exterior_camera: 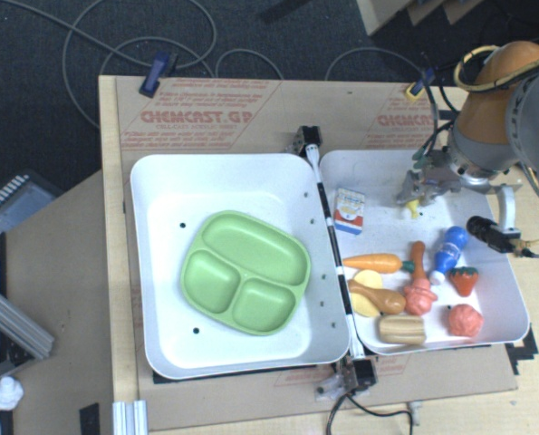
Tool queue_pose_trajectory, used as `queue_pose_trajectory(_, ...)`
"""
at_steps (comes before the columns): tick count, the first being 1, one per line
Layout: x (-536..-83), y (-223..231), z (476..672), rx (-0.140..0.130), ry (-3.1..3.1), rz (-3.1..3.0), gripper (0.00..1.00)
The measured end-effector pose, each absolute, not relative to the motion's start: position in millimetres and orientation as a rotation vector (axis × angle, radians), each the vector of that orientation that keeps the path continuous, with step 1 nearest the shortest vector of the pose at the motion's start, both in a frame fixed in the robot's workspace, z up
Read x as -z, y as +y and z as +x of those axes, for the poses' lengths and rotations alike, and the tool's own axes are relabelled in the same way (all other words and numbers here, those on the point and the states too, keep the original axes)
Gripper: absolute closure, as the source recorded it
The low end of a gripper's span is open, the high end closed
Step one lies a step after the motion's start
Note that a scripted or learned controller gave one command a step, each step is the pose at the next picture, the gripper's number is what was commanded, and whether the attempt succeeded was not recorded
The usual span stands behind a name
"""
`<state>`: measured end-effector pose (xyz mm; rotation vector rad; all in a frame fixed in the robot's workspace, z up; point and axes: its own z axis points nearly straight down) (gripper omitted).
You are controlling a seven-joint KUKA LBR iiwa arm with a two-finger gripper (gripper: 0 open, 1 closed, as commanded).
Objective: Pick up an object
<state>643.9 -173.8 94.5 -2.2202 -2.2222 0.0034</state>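
Your gripper (420, 191) is low in the right bin (378, 166), near its back wall, with something small and yellow at its tip; you can't tell from here how it's set. Just left of it lies a small carton (349, 211). Toward the front of that bin sit a carrot (373, 263), a blue bottle (449, 249), a strawberry (465, 280), a bread roll (401, 330) and a pink ball (466, 320). The left bin (160, 188) carries a green divided tray (244, 272).
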Motion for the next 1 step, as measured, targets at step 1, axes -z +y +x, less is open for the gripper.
queue_pose_trajectory(1, -185.2, -75.8, 593.0, 0.002, -2.222, -2.219, 1.0)
